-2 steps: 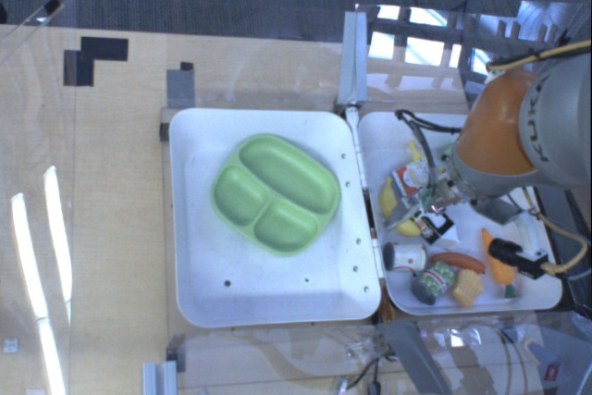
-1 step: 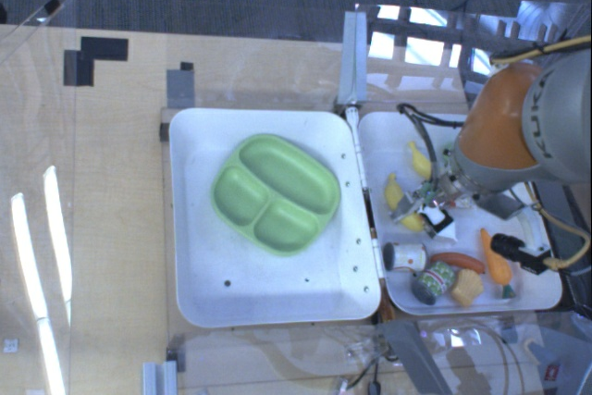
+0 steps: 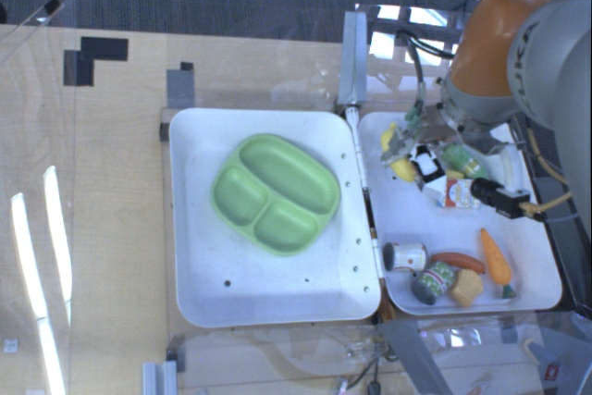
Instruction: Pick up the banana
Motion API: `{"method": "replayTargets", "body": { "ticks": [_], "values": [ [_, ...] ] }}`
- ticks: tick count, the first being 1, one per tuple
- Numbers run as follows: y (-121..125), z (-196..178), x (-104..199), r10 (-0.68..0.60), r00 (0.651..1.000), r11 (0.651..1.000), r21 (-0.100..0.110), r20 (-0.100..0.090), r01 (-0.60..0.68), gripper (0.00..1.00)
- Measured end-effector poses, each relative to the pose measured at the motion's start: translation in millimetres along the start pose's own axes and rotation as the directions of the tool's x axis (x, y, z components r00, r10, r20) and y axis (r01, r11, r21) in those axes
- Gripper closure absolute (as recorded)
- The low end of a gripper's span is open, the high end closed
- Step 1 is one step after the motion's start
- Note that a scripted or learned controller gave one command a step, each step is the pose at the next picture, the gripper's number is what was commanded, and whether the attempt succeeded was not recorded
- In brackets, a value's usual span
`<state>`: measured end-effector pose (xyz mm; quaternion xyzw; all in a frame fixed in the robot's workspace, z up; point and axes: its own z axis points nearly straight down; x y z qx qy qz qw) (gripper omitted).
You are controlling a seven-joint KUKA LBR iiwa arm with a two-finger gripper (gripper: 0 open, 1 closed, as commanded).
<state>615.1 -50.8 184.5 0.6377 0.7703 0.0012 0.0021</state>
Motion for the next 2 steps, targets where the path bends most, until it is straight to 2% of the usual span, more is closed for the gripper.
{"method": "replayTargets", "body": {
  "ticks": [1, 2],
  "values": [
    [53.8, -177.4, 42.4, -0.299, 0.954, 0.954, -0.002, 0.001, 0.299, 1.00],
    [70.7, -59.0, 85.9, -0.354, 0.935, 0.935, 0.004, -0.004, 0.354, 1.00]
  ]
}}
